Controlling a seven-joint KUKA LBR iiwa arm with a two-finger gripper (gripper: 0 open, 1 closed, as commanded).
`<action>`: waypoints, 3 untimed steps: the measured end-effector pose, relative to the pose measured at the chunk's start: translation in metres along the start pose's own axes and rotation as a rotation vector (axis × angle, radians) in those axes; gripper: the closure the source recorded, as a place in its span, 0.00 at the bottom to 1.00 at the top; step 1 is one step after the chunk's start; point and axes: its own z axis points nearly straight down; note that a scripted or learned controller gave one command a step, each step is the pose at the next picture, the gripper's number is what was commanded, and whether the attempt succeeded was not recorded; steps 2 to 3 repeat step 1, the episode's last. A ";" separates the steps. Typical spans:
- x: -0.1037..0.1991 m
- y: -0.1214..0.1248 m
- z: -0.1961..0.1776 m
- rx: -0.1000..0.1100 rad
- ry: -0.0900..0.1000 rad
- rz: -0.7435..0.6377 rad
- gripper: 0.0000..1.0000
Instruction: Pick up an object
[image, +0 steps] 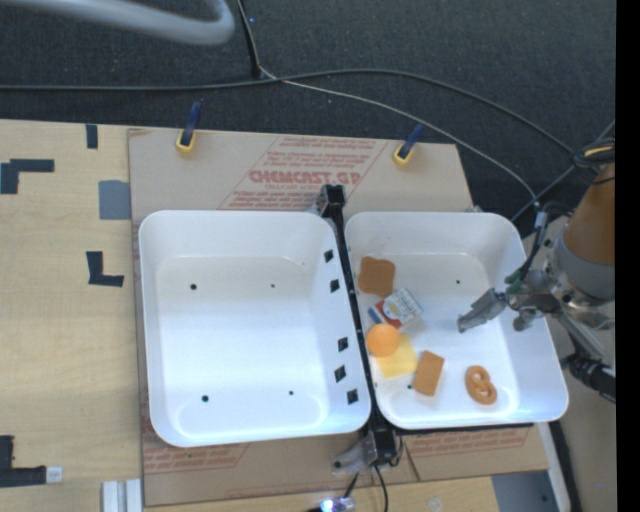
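The right bin (500, 232) holds several small objects. A brown square piece (377, 276) lies near the divider, with a small wrapped packet (404, 307) just below it. An orange ball (382, 340) rests against a pale yellow piece (399, 361). Near the front lie an orange-brown block (429, 373) and a pretzel-shaped item (480, 384). My gripper (497, 319) hangs over the right side of this bin, above and right of the block. Its fingers (478, 312) are spread open with nothing between them.
The left bin (160, 300) stands beside the right one, and a black divider strip (342, 300) runs between them. Both sit on a cardboard sheet (300, 165) held by two yellow clamps. Cables cross the dark floor behind.
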 end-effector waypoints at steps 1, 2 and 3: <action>0.074 0.044 0.117 0.004 0.003 -0.007 0.00; 0.074 0.044 0.117 0.004 0.003 -0.007 0.00; 0.074 0.044 0.117 0.004 0.003 -0.007 0.00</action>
